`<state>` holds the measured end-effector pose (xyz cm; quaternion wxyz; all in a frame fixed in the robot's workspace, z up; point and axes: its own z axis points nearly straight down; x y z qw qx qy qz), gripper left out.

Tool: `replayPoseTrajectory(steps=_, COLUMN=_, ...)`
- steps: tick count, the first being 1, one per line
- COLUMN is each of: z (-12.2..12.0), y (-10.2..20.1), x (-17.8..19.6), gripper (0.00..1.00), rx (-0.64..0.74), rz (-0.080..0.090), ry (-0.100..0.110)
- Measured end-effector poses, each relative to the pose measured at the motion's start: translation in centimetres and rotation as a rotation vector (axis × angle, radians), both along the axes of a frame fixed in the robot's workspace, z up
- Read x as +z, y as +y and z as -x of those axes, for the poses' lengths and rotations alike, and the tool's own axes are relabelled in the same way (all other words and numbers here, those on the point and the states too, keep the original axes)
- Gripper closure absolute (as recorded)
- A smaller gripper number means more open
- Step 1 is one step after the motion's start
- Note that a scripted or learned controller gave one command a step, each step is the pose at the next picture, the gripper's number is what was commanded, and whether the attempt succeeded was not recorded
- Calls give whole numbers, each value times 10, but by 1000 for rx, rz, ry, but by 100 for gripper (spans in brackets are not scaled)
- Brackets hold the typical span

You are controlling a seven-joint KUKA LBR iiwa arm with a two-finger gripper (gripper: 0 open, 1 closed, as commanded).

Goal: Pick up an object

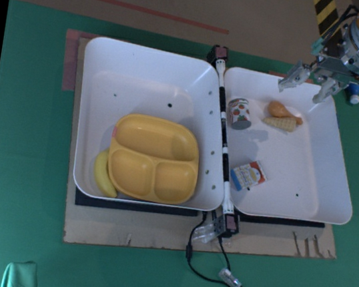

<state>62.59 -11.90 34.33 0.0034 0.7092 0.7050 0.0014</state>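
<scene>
My gripper (308, 83) hangs over the far edge of the right bin (333, 197), its two fingers spread apart with nothing between them. My grey wrist and the orange band above it reach in from the upper right corner. Just below and a little left of my fingertips, in the far part of the right bin, lie a toy chicken drumstick (281, 110) and a pale waffle-patterned piece (280, 123), touching each other. To their left, close to the wall shared with the other bin, a small printed cup (239, 113) lies tilted on its side. Nearer the front of the same bin, well apart from those three, a small red and white carton (249, 175) lies flat. In the left bin (110, 68) a yellow divided tray (154, 159) fills the near half, and a banana (103, 175) lies just beside its left edge, against the bin's front corner. Both bins rest on a sheet of cardboard (151, 236) on a green bench (23, 148), and a black cable (213, 270) trails from the joint between them toward the front.
</scene>
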Motion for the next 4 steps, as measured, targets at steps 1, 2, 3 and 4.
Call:
replayPoseTrajectory(steps=1, z=-20, y=-41, x=-146, gripper=0, rx=0, rz=4, ry=-7)
replayPoseTrajectory(steps=2, z=-23, y=-44, x=-128, gripper=100, rx=-6, rz=10, ry=-22)
replayPoseTrajectory(steps=3, z=-19, y=-70, x=-2, gripper=100, rx=-1, rz=5, ry=-8)
replayPoseTrajectory(steps=4, z=-19, y=-70, x=-3, gripper=0, rx=-1, rz=5, ry=-7)
